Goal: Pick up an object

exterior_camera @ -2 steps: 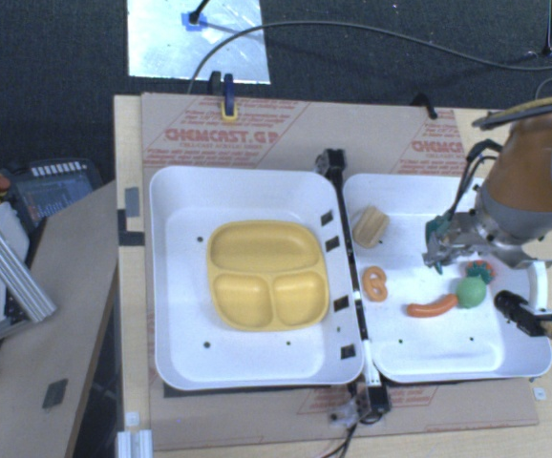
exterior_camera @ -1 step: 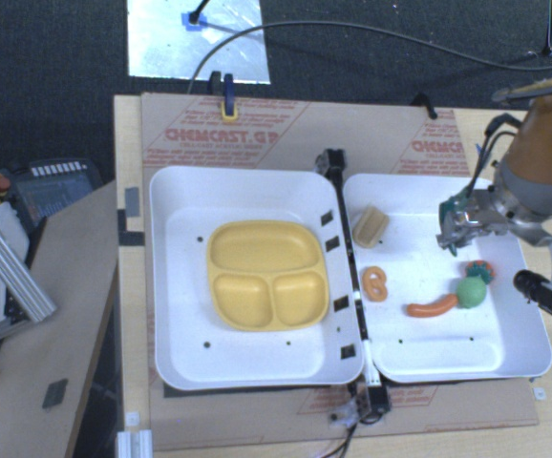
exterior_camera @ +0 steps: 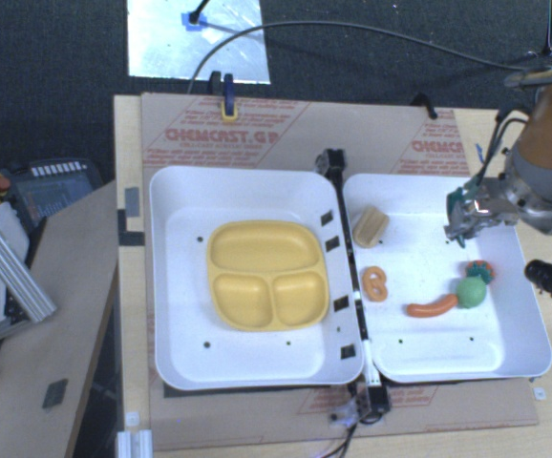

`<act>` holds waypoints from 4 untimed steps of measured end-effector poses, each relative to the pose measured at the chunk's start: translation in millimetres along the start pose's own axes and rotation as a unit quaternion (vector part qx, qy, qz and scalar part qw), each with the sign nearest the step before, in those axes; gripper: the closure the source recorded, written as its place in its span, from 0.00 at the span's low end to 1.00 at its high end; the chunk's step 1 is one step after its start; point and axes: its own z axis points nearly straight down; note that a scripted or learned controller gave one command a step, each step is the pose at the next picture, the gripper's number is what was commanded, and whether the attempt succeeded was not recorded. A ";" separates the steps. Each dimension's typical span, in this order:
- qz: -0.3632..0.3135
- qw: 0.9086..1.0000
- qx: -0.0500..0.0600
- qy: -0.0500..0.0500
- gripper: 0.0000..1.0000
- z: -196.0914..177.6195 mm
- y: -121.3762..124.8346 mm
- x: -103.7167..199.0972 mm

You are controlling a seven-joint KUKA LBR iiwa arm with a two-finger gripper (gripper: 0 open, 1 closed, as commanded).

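While our fingers (exterior_camera: 459,225), whose spread we cannot tell, hover empty, we judge the green toy (exterior_camera: 471,292) just below them calls for a descent.

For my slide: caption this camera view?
Gripper hovers in the right bin above toys; yellow tray fills the left.

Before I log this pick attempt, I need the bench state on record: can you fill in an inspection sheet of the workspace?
Surface: two white bins side by side, left bin, right bin.
Job's things: in the right bin, tan block, orange pretzel, orange sausage, green ball.
Clutter: yellow divided tray in the left bin.
Grippers: tool above the right bin's far right corner, nothing visibly held.
Cables: black cable across the floor behind.
Surroundings: metal sheet; pendant.
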 end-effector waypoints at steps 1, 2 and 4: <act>-0.003 1.000 0.002 0.001 1.00 7.4 -0.7 56.0; -0.003 1.000 0.002 0.001 1.00 0.1 -14.9 115.7; -0.003 1.000 0.001 0.001 1.00 -0.6 -28.0 225.8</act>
